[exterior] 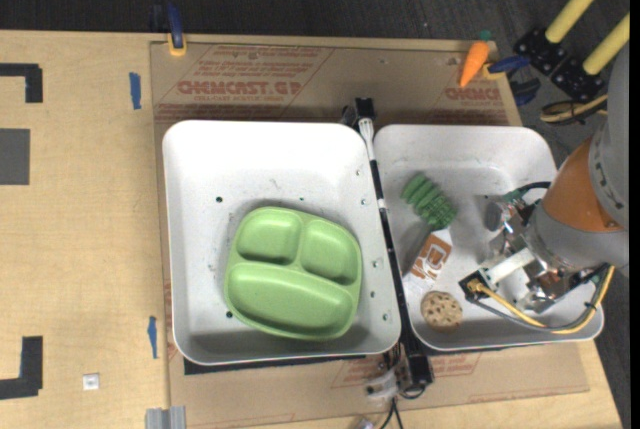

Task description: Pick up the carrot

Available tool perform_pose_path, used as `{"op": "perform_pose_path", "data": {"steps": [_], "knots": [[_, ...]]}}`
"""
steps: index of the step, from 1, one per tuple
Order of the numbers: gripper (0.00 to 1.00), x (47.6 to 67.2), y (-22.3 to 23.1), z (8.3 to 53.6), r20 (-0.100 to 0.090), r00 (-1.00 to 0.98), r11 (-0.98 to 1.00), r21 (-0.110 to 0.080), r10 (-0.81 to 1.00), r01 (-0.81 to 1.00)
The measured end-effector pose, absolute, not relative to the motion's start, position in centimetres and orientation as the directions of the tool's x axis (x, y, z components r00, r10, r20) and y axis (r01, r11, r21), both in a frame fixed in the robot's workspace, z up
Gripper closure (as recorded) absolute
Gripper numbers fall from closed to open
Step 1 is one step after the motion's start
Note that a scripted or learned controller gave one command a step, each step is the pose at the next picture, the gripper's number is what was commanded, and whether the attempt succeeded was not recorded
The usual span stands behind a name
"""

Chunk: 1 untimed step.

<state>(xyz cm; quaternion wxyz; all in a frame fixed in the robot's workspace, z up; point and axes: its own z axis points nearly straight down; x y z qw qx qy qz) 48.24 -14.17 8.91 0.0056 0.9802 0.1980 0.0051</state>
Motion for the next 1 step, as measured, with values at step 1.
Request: {"op": "perform_pose_path", "data": {"steps": [1], "knots": [[0.00, 48.32, -17.81, 8.87, 0.010, 0.819, -0.819, 0.002, 0.573, 0.573]]}}
